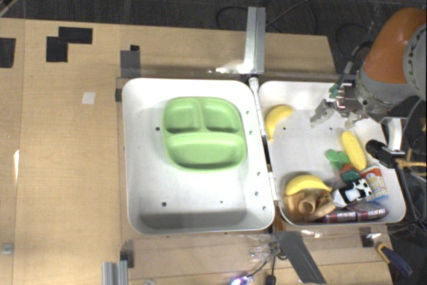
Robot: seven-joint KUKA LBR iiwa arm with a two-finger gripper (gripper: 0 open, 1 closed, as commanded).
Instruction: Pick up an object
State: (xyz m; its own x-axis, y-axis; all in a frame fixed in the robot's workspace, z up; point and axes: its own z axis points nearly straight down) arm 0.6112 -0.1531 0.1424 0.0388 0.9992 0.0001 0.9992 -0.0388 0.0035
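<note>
Corn cob lies in the right bin, just beside my gripper, fingers spread and holding nothing; approach step, next I must descend and close.

Right bin: centre floor open; toys crowd front and right edges, yellow lemon at left wall. Left bin: green divided plate occupies middle.

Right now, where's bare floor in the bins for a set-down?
Left bin: bare strips all round the green tray, widest along the near edge. Right bin: open middle between lemon and corn. Crowded: near right corner, around the banana.
</note>
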